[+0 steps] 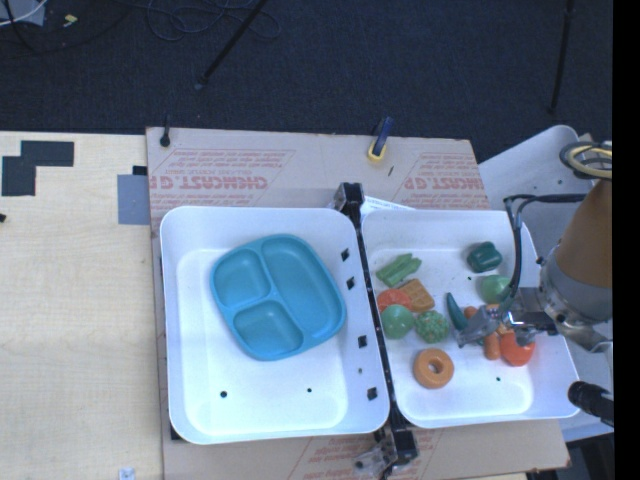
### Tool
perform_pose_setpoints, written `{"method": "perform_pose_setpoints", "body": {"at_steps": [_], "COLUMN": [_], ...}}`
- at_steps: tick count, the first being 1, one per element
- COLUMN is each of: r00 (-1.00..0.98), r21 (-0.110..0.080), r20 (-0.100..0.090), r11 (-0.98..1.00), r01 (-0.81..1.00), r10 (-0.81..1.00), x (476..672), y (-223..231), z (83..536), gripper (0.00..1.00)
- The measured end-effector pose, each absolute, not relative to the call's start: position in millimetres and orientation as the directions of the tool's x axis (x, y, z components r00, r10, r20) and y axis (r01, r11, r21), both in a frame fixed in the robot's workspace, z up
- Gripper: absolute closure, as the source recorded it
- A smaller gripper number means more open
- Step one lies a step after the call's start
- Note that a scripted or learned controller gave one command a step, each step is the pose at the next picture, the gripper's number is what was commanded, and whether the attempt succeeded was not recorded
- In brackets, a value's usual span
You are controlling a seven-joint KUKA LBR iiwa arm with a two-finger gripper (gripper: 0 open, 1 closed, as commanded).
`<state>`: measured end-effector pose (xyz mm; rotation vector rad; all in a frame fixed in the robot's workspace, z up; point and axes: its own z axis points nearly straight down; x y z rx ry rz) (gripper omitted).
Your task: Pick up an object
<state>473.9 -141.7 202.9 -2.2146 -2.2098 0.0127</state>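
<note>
Fingers (487, 325) hover beside carrot (492, 346) lying near-vertical in view.

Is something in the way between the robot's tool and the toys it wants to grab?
Nothing visible is. The tool is already down in the right bin, right among the red-orange toy and teal piece.

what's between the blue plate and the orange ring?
In the camera view, between the blue plate in the left bin and the orange ring in the right bin lie the two bins' adjoining rims with black clips, then bare white bin floor.
</note>
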Motion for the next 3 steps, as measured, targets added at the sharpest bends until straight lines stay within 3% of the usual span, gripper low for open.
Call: {"method": "perform_pose_setpoints", "body": {"at_steps": [1, 2, 3], "r00": [0.000, 0.000, 0.002], "r21": [-0.004, -0.008, 0.002], "r20": [0.002, 0.003, 0.000], "r11": [0.000, 0.000, -0.002], "r01": [1.000, 1.000, 1.000], "r10": [1.000, 1.000, 1.000], "x": [476.4, 475.3, 473.3], "y": [-142.1, -151.0, -150.8], "z": [207.9, 156.2, 96.2], "gripper": [0.00, 0.00, 0.00]}}
